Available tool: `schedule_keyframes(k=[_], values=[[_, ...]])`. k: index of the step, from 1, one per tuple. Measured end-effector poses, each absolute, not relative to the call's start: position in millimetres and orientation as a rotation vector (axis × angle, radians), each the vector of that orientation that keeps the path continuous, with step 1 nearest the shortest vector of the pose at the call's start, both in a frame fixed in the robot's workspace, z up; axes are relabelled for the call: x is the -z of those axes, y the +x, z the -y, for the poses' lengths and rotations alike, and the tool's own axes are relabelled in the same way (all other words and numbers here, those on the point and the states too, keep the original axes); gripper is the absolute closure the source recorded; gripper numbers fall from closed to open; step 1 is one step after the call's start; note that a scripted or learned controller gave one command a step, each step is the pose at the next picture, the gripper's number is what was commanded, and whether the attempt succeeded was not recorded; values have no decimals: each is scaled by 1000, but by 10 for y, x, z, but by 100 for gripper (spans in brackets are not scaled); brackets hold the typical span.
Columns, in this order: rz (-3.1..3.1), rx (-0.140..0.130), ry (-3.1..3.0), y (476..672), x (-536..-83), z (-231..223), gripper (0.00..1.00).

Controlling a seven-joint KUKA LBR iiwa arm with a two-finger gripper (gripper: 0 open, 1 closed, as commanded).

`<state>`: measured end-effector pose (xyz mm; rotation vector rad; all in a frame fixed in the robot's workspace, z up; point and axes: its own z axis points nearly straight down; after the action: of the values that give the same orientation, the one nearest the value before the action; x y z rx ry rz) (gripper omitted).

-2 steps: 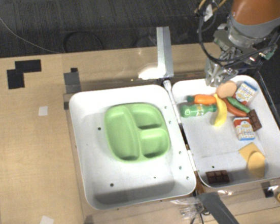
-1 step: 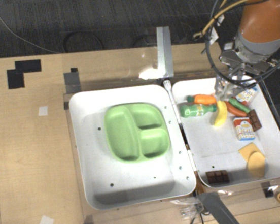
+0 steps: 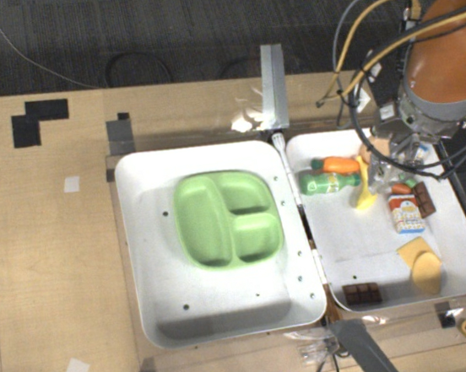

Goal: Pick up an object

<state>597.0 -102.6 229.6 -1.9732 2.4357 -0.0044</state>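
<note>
On the desk, the left bin (image 3: 146, 235) holds a green divided tray (image 3: 224, 218), lying flat in the middle. In the right bin (image 3: 458, 245), the loose items crowd the far edge: a green bottle (image 3: 328, 182) and carrot (image 3: 336, 164) both lie with long axes left-right. Nearer the right edge sit a small carton (image 3: 406, 214) and a yellow block (image 3: 423, 266). The pincer (image 3: 404, 158) hovers above that far-edge cluster, likely lining up a grab; I cannot tell how wide it stands.
</note>
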Motion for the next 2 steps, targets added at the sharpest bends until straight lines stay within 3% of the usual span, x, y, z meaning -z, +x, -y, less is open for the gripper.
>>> schedule_keyframes(k=[1,2], values=[[-2451,5,-1961,5525,-1873,1765,100],[-2329,8,-2095,5698,-2116,1153,100]])
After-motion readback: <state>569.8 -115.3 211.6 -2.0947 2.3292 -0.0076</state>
